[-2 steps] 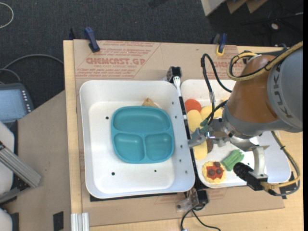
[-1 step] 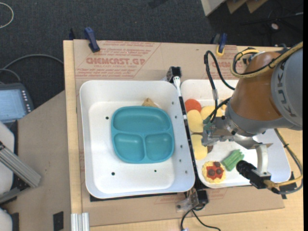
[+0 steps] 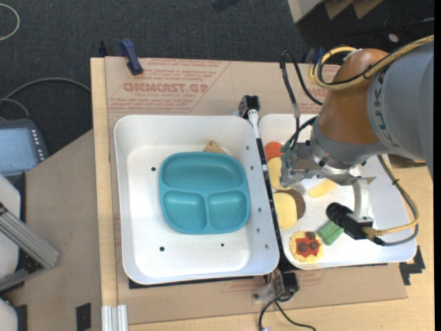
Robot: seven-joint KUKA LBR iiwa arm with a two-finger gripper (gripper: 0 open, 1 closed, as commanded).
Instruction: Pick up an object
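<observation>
The gripper (image 3: 289, 174) hangs low over the right bin (image 3: 393, 254), near the divider; whether it is wide or closed cannot be told. Just below it lies a yellow and brown piece (image 3: 287, 207). Further down rests a small pizza toy (image 3: 307, 246), a green block (image 3: 331, 233) beside it. The left bin (image 3: 131, 205) holds a teal divided plate (image 3: 204, 192).

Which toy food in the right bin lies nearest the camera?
The pizza slice, yellow with red toppings, at the bin's near edge; the green piece and others lie farther back.
</observation>
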